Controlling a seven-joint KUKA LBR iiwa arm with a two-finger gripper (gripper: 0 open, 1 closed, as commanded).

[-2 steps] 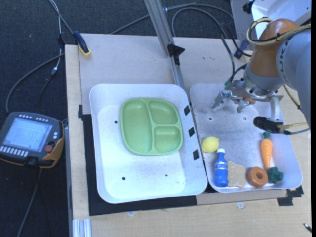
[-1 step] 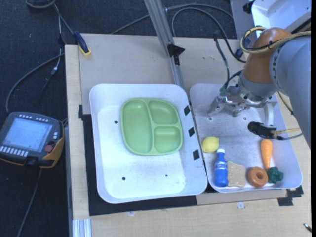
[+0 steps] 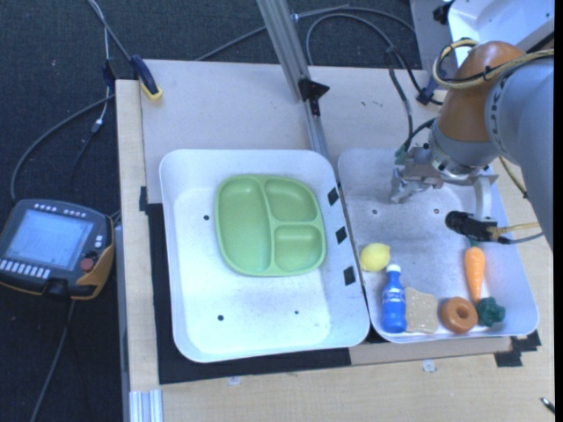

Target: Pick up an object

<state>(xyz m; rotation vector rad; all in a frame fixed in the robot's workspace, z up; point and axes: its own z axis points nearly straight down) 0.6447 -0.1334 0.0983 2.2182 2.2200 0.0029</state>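
Note:
My gripper (image 3: 412, 188) hangs over the bare far part of the right bin (image 3: 369, 170), open with nothing between its fingers. The objects lie nearer the front of that bin. A yellow lemon (image 3: 375, 256) sits by the left wall, with a blue bottle (image 3: 393, 301) just in front of it. Beside the bottle lies a slice of bread (image 3: 421, 310), then a brown donut (image 3: 458, 314). An orange carrot (image 3: 475, 272) with a green top (image 3: 489, 310) rests at the right. The gripper is well apart from all of them.
The left bin (image 3: 189, 236) holds a green divided plate (image 3: 268, 224). A metal pole (image 3: 286, 38) slants across the bench behind the bins. A teach pendant (image 3: 53, 249) lies off the bench at the left.

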